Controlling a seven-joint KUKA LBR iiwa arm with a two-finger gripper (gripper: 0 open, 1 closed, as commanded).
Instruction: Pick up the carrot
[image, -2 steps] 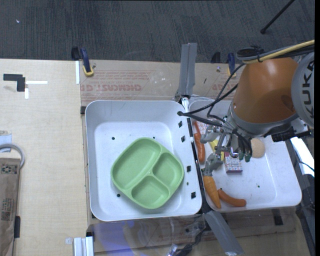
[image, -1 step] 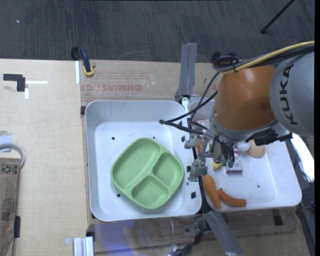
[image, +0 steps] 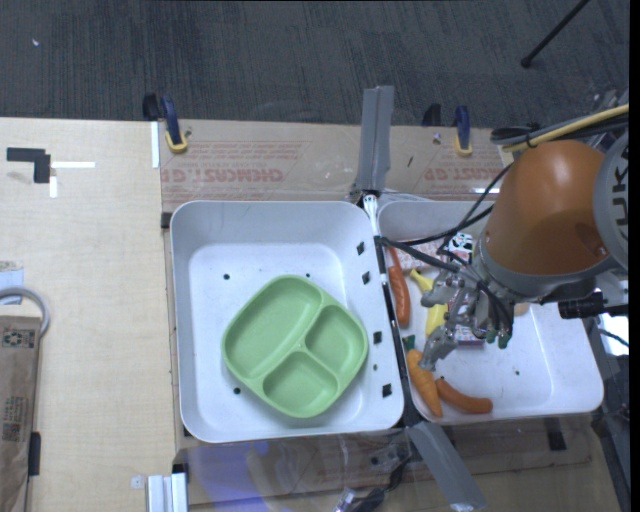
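Carrot (image: 424, 382): orange, lying in the right bin (image: 560, 395) against its left wall, near the front corner, tip pointing toward that corner.
Tool (image: 437, 350): hanging just above the carrot's upper end; whether the fingers are spread or closed, I cannot tell, and nothing shows between them.
Arm (image: 548, 215): orange band over the right bin's rear half.
Sausage (image: 464, 399): reddish, just right of the carrot, by the bin's front wall.
Long sausage (image: 400, 284): along the same left wall, behind the carrot.
Yellow piece (image: 435, 318): possibly a banana, between long sausage and tool.
Plate (image: 295, 345): green, three compartments, in the left bin (image: 200, 300), across the wall from the carrot.
Counter (image: 90, 300): pale wood.
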